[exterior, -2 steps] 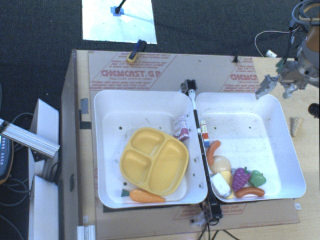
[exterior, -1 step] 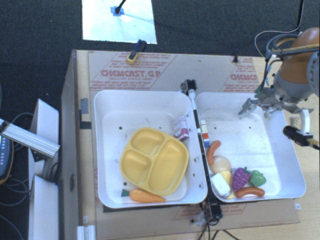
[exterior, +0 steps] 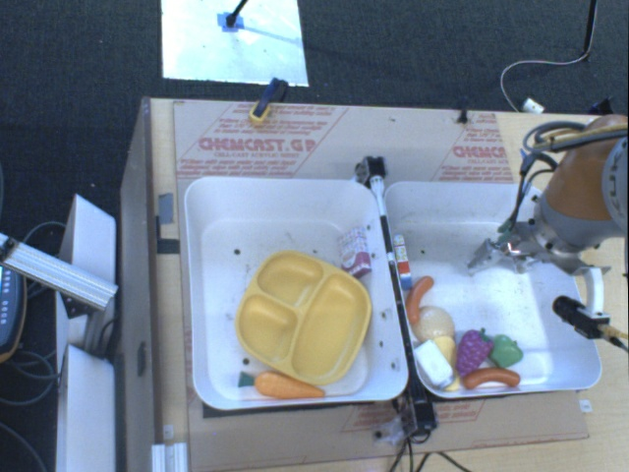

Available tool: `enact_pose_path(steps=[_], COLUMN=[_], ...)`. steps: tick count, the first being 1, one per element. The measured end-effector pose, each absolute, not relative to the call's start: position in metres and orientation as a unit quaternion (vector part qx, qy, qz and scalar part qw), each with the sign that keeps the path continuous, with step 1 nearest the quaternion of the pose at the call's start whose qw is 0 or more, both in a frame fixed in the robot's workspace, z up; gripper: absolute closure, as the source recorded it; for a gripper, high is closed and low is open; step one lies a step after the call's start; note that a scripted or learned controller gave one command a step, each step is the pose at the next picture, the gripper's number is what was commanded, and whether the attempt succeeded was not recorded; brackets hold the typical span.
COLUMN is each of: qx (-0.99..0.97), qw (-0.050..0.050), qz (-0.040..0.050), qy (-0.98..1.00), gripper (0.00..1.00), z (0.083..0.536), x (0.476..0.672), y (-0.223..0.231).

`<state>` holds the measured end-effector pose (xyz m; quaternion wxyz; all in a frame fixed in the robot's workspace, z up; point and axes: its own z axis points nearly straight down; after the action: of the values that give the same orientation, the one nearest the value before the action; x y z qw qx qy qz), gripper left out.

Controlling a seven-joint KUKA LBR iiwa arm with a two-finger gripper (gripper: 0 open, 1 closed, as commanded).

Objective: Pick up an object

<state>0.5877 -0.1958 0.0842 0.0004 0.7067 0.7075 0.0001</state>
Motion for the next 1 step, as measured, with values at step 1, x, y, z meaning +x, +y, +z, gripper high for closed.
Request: enact_pose_path(steps=[1], qx=[0.706], qw=[0.001], qz=[0.0012], qy=[0.708], gripper=[0.0], z=[0.2016], x=[0.5092], y=[-0.1451])
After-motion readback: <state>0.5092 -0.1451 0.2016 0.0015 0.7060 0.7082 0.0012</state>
